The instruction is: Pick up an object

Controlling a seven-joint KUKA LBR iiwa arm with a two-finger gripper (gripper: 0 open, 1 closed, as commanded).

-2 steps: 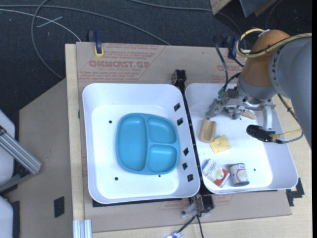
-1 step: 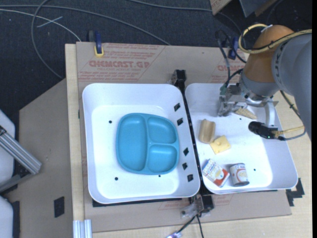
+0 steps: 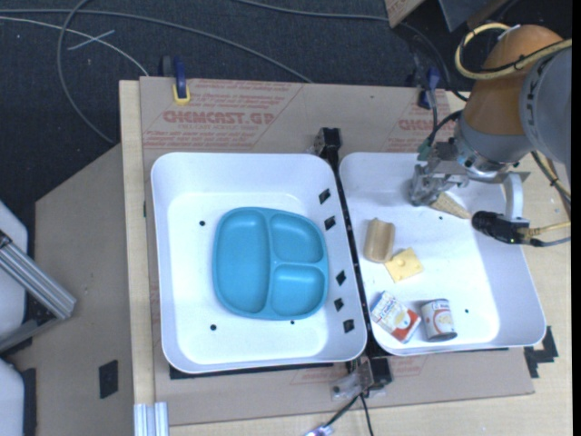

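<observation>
My gripper [image 3: 424, 190] hangs low over the back part of the right bin [image 3: 505, 284], under the grey and orange arm [image 3: 505, 89]. A tan wedge-shaped piece [image 3: 452, 208] lies right beside it, at its near right side, partly covered by it. Further forward in the same bin lie a tan bread-like roll [image 3: 379, 240], a yellow cheese wedge [image 3: 404, 265], a small red and white carton [image 3: 394, 315] and a small can [image 3: 438, 319] on its side. I see nothing lifted off the bin floor.
The left bin [image 3: 172, 243] holds a blue divided plate [image 3: 270, 262]. A black divider with clips [image 3: 338, 234] runs between the bins. A black cable fitting [image 3: 499, 226] hangs at the right bin's edge. Clamps [image 3: 182, 78] sit at the bench's back.
</observation>
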